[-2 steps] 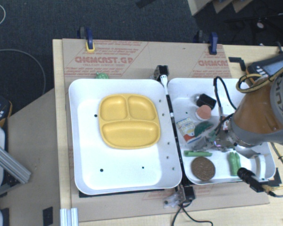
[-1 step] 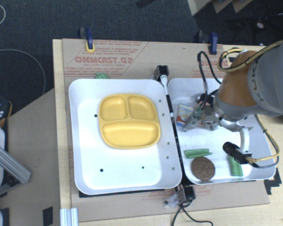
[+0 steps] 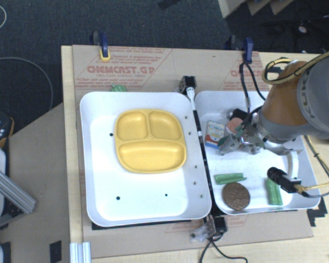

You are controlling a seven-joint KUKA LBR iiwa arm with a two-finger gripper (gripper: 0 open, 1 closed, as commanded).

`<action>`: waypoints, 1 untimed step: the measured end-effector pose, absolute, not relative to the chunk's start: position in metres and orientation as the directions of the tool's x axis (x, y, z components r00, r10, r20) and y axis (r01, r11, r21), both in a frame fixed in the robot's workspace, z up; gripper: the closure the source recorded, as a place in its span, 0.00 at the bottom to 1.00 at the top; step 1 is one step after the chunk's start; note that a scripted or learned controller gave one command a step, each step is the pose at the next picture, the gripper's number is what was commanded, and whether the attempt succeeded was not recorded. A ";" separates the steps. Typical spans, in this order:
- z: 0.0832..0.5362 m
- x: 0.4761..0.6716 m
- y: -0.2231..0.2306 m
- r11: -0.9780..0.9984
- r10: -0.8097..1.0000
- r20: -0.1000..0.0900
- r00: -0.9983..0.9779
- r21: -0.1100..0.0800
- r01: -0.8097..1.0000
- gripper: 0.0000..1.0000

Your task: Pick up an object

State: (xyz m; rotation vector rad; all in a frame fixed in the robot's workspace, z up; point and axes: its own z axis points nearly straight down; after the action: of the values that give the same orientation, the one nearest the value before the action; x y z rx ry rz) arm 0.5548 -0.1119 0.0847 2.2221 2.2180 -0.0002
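Reaching into right bin from right side, arm bends low, wrist turned toward divided yellow plate in left bin.

Camera view: gripper hangs just beside small white-blue card packet, on side away from plate. Whether fingers released or clenched, cannot tell; nothing visibly grasped.

Likely target: packet, light, thin, maybe slippery; better pinch across narrow edges. Other candidates farther from plate: green stick, brown round disc, green block. Disc flat, hard to grasp.
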 end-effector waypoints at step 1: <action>0.085 0.595 -0.109 0.003 1.000 -0.001 -0.003 0.002 1.000 0.00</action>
State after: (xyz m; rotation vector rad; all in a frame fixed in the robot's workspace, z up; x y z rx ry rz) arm 0.5955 -0.1087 0.0847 2.2165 2.2232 0.0018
